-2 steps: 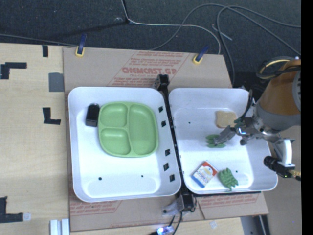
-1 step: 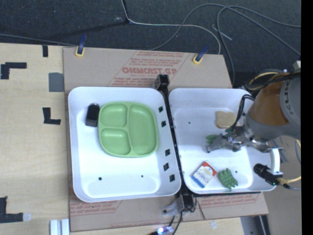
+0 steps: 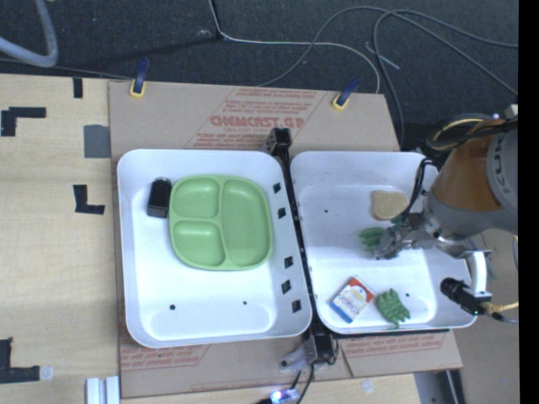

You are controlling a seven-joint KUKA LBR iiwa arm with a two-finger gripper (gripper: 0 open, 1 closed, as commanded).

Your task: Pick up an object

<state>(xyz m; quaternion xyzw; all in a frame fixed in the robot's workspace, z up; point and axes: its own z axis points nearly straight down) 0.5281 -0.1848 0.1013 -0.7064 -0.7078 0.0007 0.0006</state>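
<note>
My gripper [image 3: 392,244] reaches in from the right, low over the right bin [image 3: 337,179], its tip down at a small green toy [image 3: 370,236] near the bin's middle. A tan, cookie-like piece [image 3: 387,203] lies just behind it. Near the front of this bin sit a small white, red and blue packet [image 3: 352,299] and a second green leafy toy [image 3: 392,307]. The arm's grey body and orange band [image 3: 472,179] cover the bin's right side.
The left bin [image 3: 139,225] holds a green divided plate [image 3: 222,222] and a small black block [image 3: 158,198] at the plate's left. A black clip divider [image 3: 290,225] runs between the bins. Cables lie across the dark floor behind.
</note>
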